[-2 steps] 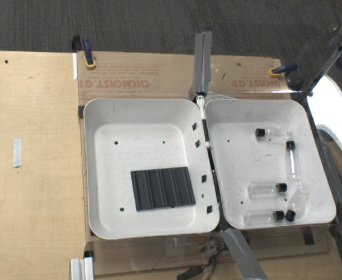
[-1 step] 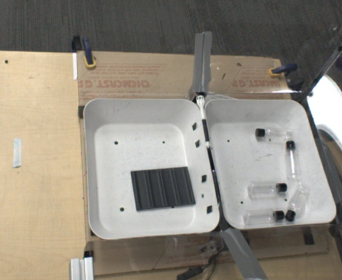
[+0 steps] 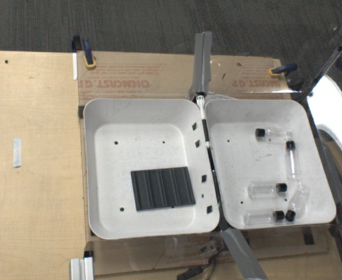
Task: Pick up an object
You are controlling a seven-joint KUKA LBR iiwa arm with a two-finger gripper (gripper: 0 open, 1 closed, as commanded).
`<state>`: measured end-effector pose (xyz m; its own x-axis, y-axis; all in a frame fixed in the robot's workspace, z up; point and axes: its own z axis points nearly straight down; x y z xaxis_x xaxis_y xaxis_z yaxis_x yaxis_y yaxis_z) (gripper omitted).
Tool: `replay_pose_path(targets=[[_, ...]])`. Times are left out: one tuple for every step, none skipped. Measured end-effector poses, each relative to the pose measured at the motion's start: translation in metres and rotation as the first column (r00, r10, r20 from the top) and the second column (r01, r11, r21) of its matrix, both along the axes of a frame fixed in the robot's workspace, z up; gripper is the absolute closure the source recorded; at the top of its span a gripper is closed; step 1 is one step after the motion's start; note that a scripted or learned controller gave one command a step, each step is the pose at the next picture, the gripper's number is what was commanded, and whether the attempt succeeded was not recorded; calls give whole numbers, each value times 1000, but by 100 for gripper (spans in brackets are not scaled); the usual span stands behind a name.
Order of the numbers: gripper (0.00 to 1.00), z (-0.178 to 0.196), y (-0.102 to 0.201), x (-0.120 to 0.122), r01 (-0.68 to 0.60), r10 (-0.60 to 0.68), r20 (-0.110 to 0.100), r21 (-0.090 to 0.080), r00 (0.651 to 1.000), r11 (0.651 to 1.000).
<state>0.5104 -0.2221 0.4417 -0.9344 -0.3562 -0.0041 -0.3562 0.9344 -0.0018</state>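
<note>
A ribbed black pad (image 3: 162, 188) lies flat in the left bin (image 3: 101, 115). Several clear tubes (image 3: 290, 162) with black caps lie in the right bin (image 3: 241, 115), mostly along its right and near sides.

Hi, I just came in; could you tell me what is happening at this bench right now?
A robot pick-up trial is set up, but nothing is being handled at this moment. Two white bins sit side by side on the bench. The left bin holds a dark ribbed panel lying flat near its front. The right bin holds several clear tubes with black caps, scattered toward its right and front sides. No object has been lifted yet; everything rests on the bin floors.
</note>
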Motion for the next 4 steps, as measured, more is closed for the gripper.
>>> replay_pose_path(targets=[[100, 0, 0, 17, 16, -16, 0, 0, 1000, 1000], [100, 0, 0, 0, 79, -79, -2, 0, 997, 997], [100, 0, 0, 15, 94, -94, 0, 0, 996, 996], [100, 0, -1, -5, 201, -201, -1, 1, 980, 980]])
